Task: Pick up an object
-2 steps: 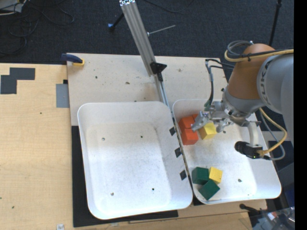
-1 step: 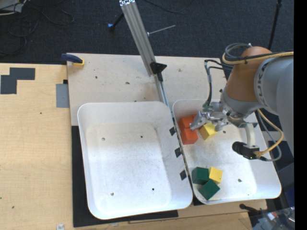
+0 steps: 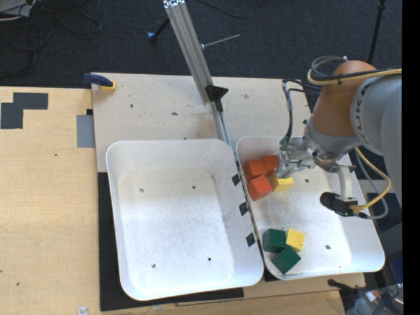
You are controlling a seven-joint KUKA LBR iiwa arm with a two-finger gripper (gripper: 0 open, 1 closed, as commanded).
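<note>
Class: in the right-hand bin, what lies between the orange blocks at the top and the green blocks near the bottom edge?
In the camera view, bare white bin floor separates the orange blocks from the green blocks.

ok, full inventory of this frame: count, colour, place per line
bins: 2, white, side by side on the bench; left one shows only small dark specks
orange blocks: 3, clustered at the right bin's upper left, by the divider
yellow block: 1, just right of the orange cluster, under the gripper
green blocks: 2, right bin's lower left
second yellow block: 1, touching the green pair on their right
aluminium pole: 1, silver, slanting up from between the bins
clamp: 1, blue and yellow, bench's top left corner
arm: 1, grey with orange band, from the right
gripper: 1, low over the orange and yellow blocks
</note>
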